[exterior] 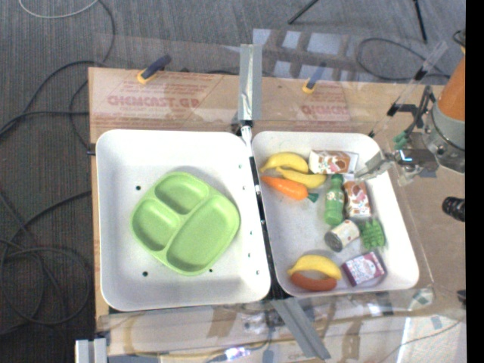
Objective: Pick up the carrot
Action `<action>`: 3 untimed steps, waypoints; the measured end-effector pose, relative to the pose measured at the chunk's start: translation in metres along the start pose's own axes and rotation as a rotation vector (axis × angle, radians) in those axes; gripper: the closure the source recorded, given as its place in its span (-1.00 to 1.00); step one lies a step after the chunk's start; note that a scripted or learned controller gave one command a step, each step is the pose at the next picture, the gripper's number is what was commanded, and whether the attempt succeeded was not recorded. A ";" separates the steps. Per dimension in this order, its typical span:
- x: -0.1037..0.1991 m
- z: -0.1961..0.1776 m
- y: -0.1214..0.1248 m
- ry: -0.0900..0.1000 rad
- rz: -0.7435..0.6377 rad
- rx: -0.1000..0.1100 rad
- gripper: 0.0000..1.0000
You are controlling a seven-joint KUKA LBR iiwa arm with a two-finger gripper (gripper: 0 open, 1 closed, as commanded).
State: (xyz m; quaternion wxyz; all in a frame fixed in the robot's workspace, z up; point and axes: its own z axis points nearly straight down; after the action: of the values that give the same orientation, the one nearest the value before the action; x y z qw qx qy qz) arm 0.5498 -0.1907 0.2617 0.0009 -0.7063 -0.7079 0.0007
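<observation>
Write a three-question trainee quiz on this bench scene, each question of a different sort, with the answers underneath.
1. True or false: the carrot lies in the same bin as the green plate.
2. Multiple choice: what lies right beside the carrot, just above it in the view? A) a banana B) the can C) the purple packet
3. Fill the gap: the pincer hangs over the right bin's ____ corner, apart from the carrot.

Key
1. False: the carrot is in the right bin, the plate in the left bin.
2. A
3. Upper right
</observation>
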 end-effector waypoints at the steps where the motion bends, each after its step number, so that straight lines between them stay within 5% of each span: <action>1: 0.007 -0.013 0.017 -0.003 -0.171 -0.001 -1.00; 2: 0.076 0.089 0.080 0.000 -0.091 0.000 -1.00; 3: 0.078 0.173 0.063 -0.001 -0.049 -0.011 -1.00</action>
State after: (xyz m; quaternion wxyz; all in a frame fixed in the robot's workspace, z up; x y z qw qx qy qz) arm 0.6121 -0.1121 0.0887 -0.0033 -0.6889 -0.7248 -0.0030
